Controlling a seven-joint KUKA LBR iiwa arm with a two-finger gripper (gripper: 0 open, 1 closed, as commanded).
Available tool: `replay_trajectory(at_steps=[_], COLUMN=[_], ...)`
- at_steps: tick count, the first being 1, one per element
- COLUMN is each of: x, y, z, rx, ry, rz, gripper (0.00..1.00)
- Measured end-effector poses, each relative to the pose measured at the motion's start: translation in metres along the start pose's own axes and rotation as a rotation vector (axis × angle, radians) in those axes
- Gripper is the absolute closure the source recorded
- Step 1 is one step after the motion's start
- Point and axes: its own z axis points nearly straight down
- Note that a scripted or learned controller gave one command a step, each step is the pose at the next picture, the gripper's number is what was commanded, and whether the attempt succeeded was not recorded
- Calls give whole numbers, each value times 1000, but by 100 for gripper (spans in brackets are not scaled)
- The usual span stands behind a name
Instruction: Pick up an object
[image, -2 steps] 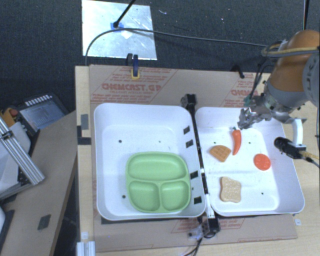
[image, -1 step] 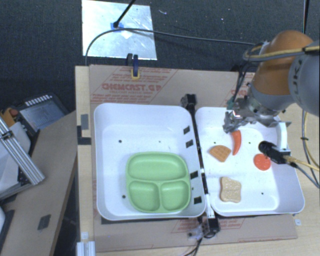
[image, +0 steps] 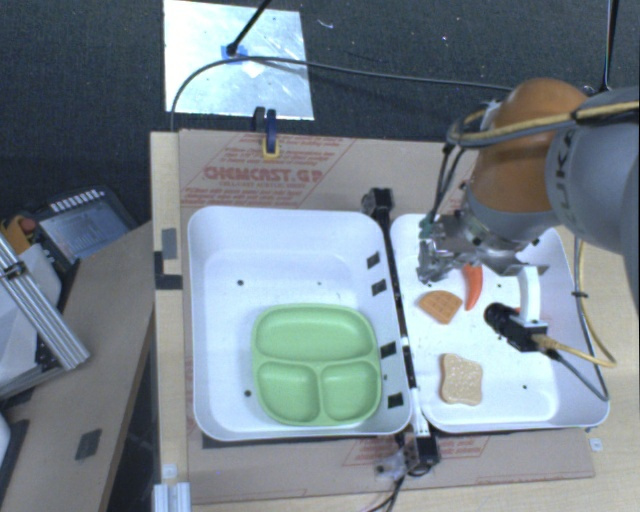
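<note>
Carrot (image: 473, 284) sits just beside our gripper (image: 436, 262); cracker (image: 440, 305) lies just below, toast (image: 461, 380) farther; finger state we cannot tell.

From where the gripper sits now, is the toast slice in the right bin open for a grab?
Probably yes. The toast slice lies flat and alone near the right bin's front, nothing on it. The gripper hangs further back, above the orange wedge.

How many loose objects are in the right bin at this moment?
3. An orange carrot-like piece lies just beside the gripper, a tan rounded piece sits below it, and a toast slice lies near the front. The arm may hide more.
</note>
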Motion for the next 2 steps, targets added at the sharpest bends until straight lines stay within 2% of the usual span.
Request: replay_trajectory(at_steps=[1, 2], x=[55, 107], y=[-22, -31], z=[3, -11], rx=[0, -3], ry=[0, 0], rz=[-1, 0], gripper=[100, 100])
